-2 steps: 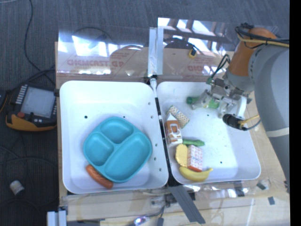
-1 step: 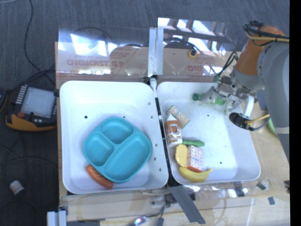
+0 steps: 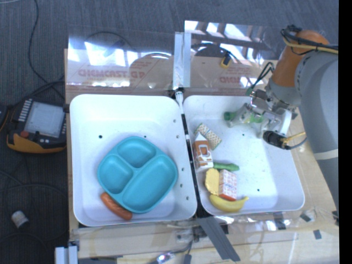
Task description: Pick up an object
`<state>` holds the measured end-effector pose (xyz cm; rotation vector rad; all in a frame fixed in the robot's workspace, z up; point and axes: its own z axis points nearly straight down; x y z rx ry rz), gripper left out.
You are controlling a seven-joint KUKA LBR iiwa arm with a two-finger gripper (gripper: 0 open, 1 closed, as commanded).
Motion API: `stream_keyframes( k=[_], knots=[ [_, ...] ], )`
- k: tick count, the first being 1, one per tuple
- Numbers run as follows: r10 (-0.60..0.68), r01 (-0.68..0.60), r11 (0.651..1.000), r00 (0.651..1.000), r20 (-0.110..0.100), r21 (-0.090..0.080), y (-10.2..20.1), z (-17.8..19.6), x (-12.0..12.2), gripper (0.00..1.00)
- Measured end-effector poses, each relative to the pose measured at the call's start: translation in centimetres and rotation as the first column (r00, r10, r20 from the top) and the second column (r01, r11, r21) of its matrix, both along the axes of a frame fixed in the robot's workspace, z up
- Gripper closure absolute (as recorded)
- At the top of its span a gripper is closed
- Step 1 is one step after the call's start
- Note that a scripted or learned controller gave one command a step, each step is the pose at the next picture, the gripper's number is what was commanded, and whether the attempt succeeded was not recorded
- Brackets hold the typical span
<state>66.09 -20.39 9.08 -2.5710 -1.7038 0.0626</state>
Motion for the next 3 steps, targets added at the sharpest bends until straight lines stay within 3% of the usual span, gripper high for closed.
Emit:
stream_keyframes(
  k=[1, 2, 3],
  knots=[
    [0.128, -0.128, 0.992, 0.991, 0.034, -0.014, -0.5, 2.0, 0.2, 0.0],
    [0.214, -0.214, 0.977, 0.976, 0.025, -0.004, -0.5, 0.2, 0.3, 0.0],
    [-0.323, 0.324, 0.946, 0.946, 0.012, -0.029, 1.5, -0.2, -0.1, 0.0]
  ],
)
